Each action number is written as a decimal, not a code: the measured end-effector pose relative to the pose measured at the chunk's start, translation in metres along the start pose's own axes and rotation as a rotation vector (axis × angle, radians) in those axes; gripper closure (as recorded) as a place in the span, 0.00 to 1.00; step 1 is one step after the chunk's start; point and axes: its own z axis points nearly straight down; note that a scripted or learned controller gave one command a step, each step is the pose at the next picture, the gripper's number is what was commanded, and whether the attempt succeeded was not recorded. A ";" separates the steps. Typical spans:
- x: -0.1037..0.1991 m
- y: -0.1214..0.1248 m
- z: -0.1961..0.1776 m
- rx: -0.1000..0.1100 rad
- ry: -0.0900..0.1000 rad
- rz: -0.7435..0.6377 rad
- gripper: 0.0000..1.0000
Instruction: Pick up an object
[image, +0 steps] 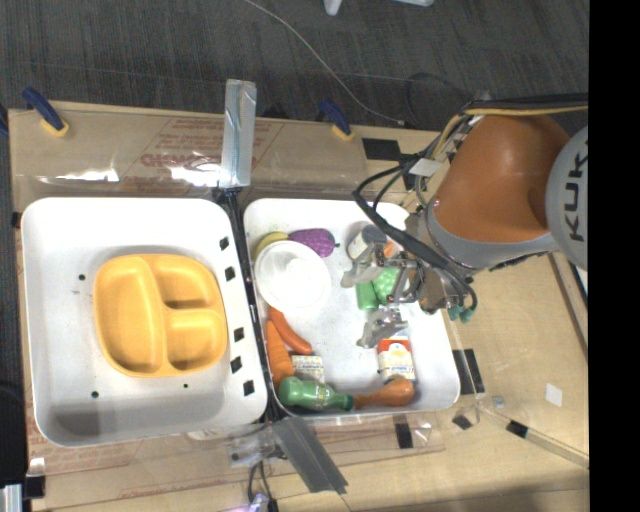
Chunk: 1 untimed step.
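Care matters as the grey gripper hovers over a small green plastic toy mid-right in the right white bin; jaws' state unclear, so centre before closing.

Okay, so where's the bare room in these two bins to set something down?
Left bin: bare floor all around the yellow divided tray, widest along the near edge. Right bin: crowded, but with a small bare patch between the white bowl, the carrots and the gripper. The near edge there is packed with the green bottle.
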 end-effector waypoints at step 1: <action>-0.036 -0.082 0.126 -0.004 0.009 0.178 0.00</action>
